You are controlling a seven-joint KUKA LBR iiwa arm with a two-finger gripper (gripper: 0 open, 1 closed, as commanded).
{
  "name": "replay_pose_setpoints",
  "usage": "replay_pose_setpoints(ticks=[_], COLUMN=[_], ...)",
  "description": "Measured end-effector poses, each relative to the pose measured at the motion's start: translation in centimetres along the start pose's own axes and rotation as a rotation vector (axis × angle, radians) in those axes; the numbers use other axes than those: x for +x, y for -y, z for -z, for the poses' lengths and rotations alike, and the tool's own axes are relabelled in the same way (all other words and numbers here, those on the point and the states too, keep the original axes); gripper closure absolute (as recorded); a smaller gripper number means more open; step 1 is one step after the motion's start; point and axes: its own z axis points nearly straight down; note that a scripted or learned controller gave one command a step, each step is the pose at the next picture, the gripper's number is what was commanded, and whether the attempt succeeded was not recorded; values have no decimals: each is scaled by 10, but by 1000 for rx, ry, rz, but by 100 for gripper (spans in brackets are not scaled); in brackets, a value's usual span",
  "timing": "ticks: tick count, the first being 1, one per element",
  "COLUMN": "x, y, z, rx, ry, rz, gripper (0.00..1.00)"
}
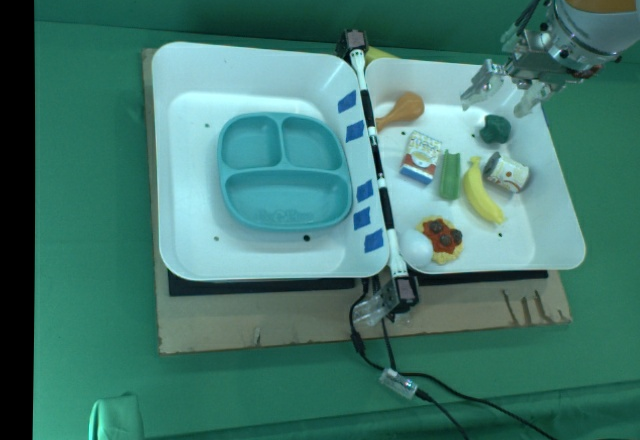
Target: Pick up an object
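Nearest to us, black cables [440,400] trail off the front of the cardboard sheet [250,333] under the two white bins, ending at a small clamp [380,306] where the bins meet. Just behind that, in the right bin [560,243], we see a white egg [415,248] touching a small pizza piece [442,238] at the front left corner. Farther back lie a yellow banana [483,193], a green stick-shaped vegetable [450,175] beside it, a small printed carton [422,157] to the left, and a tipped cup-like can [506,171] to the right. In the left bin [190,228] we find a teal divided plate [285,171], and blue tape squares [359,163] run along the seam between the bins. Beyond these, a drumstick [398,111] lies near the seam and a dark green lump [494,129] sits toward the far right. Our gripper [506,93] hangs above the far right of the bin, just behind that green lump, its fingers [478,86] spread apart with nothing between them, apart from every object.
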Motion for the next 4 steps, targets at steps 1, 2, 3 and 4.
replay_pose_setpoints(ticks=[1, 2, 3, 4], x=[-38, -31, -33, -33], y=[29, 36, 32, 32], z=[-118, -137, -121, -121], rx=[-7, -17, -34, -34], ry=[4, 6, 9, 9], rz=[1, -4, -12, -12], gripper=[0, 0, 100, 0])
